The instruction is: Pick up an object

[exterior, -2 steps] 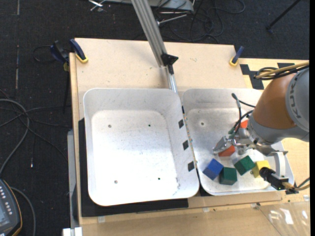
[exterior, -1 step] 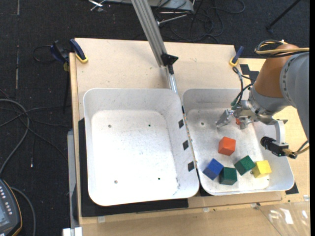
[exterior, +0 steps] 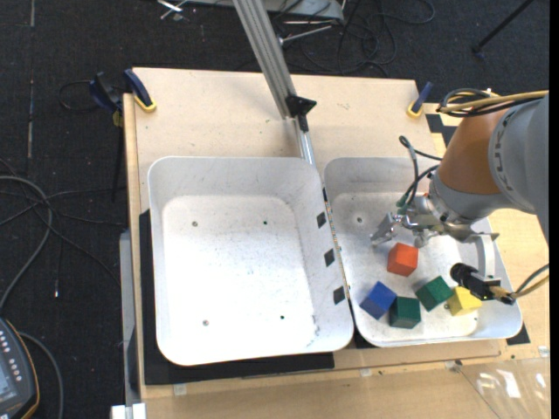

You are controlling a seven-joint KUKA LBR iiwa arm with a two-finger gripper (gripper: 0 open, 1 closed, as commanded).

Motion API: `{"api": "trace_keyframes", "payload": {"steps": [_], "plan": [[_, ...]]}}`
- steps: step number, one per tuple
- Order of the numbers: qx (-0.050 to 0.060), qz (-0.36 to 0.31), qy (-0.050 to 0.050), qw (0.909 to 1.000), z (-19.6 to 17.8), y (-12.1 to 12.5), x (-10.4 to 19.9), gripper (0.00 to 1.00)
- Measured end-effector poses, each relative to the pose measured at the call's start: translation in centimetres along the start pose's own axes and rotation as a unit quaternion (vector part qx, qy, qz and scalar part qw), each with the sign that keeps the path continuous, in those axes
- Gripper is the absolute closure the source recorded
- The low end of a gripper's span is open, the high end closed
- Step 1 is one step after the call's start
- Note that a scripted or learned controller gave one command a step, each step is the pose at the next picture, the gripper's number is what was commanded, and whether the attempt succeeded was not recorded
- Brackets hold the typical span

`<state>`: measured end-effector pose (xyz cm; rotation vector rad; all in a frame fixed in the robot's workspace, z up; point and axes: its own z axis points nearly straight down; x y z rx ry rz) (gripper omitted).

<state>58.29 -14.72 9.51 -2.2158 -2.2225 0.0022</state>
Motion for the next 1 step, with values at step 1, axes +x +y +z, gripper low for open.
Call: {"api": "trace_keyframes", "payload": {"steps": [1], "plan": [[-0.001, 0.002, -0.001, 1.0, -0.05, -4.29, 1.95, 0.0]]}}
